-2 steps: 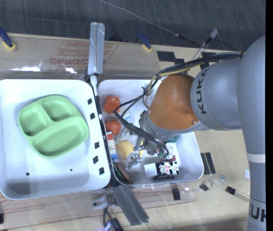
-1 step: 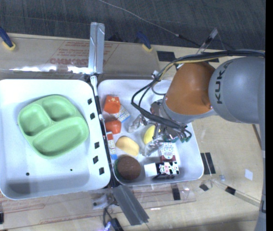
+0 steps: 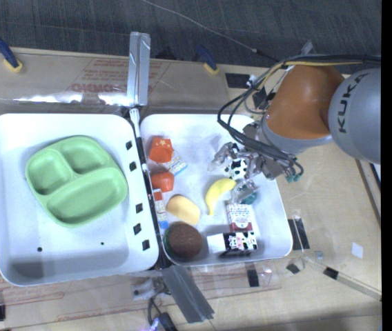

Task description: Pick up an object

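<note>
The left bin point(image 3: 3, 205) holds a green divided plate point(image 3: 76, 178), lying flat toward its upper middle, with bare white floor below and to the left of it. The right bin point(image 3: 282, 236) is crowded. Along its left wall sit two orange-red blocks, one point(image 3: 160, 149) above the other point(image 3: 162, 181), then a pale yellow lump point(image 3: 183, 209) and a dark brown ball point(image 3: 183, 241) in the lower left corner. A banana point(image 3: 217, 193) lies in the middle, tilted. Below it stands a small red and white carton point(image 3: 240, 217), and a black and white box point(image 3: 239, 242) lies against the lower wall. A cow-patterned toy point(image 3: 235, 167) sits just above the banana, under the arm's wrist. The pincer point(image 3: 246, 174) hangs over the right half of this bin, close to the toy and banana; whether it is open, closed or gripping cannot be told. Open floor in the right bin remains mainly in the upper middle. The bench point(image 3: 334, 240) is bare wood to the right.
</note>
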Motion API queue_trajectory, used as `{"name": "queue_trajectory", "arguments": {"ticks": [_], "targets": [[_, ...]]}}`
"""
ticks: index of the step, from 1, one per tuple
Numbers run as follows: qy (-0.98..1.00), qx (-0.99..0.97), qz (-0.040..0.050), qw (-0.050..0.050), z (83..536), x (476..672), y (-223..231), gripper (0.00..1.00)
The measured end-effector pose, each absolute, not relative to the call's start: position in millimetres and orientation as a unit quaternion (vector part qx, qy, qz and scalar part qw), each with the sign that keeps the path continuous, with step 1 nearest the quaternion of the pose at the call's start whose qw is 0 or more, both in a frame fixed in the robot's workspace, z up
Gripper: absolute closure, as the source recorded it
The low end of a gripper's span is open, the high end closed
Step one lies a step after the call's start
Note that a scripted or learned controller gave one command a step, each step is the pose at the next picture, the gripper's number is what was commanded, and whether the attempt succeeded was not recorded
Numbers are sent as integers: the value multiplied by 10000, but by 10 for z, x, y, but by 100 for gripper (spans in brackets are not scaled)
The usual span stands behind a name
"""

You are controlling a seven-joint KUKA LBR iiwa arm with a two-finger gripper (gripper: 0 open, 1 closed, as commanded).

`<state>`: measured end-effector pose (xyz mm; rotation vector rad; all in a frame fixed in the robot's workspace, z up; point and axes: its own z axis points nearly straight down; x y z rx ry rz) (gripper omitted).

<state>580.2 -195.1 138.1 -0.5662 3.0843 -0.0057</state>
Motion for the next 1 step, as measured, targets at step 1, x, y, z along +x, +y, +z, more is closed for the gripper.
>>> {"name": "queue_trajectory", "arguments": {"ticks": [1], "targets": [[9802, -1979, 18, -10, 904, 5352, -1392, 0]]}}
